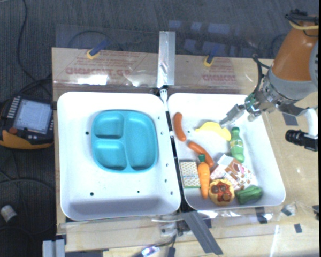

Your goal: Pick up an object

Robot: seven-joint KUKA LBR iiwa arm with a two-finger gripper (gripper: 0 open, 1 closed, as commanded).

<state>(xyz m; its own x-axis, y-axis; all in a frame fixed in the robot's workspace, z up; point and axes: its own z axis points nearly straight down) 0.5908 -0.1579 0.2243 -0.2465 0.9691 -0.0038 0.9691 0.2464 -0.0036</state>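
Red print on clear sheets (104, 68) behind bins: blurred, unreadable.

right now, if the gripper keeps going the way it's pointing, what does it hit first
The gripper points down and toward the view's left, at the yellow banana in the right bin. The banana would probably be met first, though depth is hard to judge from above.

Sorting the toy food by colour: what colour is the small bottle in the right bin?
Green, with a white cap; the bottle shows best in the camera view.
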